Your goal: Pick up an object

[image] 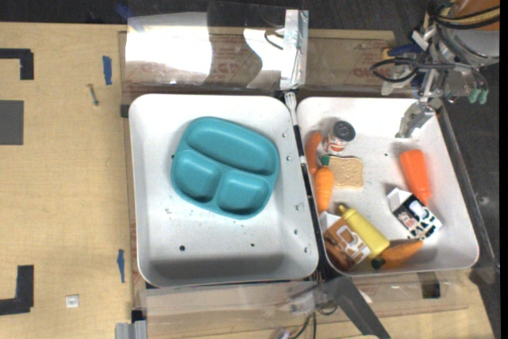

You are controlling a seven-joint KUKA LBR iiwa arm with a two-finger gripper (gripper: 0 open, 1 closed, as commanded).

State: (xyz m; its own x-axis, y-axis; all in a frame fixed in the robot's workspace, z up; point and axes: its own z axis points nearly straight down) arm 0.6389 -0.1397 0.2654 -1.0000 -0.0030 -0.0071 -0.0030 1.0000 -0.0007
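Status: no object picked up yet; every item lies in a bin, nothing between the fingers, so the whole grasp is left to do.

End effector [414, 121] sits at the upper right corner of the right shallow white bin [464, 206], over bare bin floor. Its metal fingers point down and left. Cannot tell from this view whether they are parted or closed; too small and foreshortened.

Contents of right bin: an orange carrot-shaped toy [415, 175] lies just below the end effector, apart from it, and is the nearest candidate. Below that, a small white carton with black print [413, 215]. Along the bin's left side: a small can with a dark lid [341, 136], a tan cracker-like square [347, 172], two more orange carrot-like pieces [321, 171], a yellow bottle-shaped toy [364, 229] and a brown printed packet [347, 242].

Left shallow white bin [151, 234] holds a teal divided plastic tray [225, 166], well apart from the end effector.

Judgement: approach stage only.
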